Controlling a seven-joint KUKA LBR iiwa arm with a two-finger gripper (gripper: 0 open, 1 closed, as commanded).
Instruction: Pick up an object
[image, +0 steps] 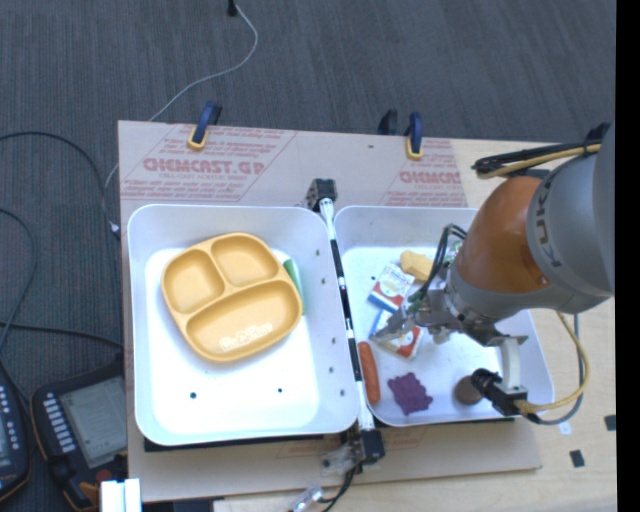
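In the right bin (520, 395) lie a red-and-white carton (388, 292), a blue-and-white packet (383, 325), a yellow piece (416, 263), a hot dog (370, 372), a purple grape bunch (409, 392) and a brown round piece (467, 389). My gripper (408, 327) hangs low over the middle of this bin, directly above a small red-and-white item (405, 346) beside the blue packet. The grey and orange arm (510, 250) covers the bin's right part. The fingers' state is hidden by the wrist.
The left bin (160, 400) holds a yellow three-compartment plate (232, 294) with a green item (293, 276) at its right edge. A black bar (340, 290) divides the bins. Clamps (205, 122) hold the board at the back.
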